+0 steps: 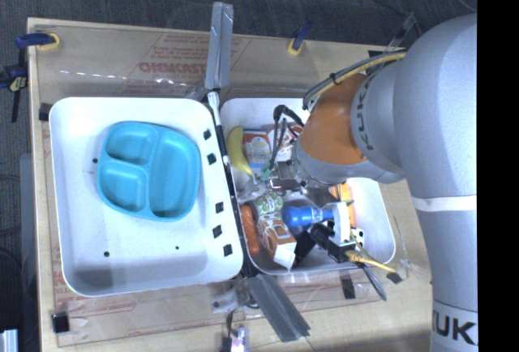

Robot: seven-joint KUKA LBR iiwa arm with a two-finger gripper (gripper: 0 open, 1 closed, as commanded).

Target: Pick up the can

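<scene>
Can: you cannot single it out for certain in the cluttered right bin (381,249); the gripper's (285,177) state cannot be told.

You will find the arm (381,123) reaching in from the right, its orange band over the right bin's upper half and the gripper down among the items near the bin's middle. A white-and-red labelled item (258,149), just beside the banana (237,152) at the bin's left wall, is the nearest match for the can, but its shape is too obscured to confirm. Below it lie a carrot (249,229), a brown carton (276,238) and a blue object (302,216), packed together. The left bin (122,261) holds a blue divided plate (150,170).
</scene>
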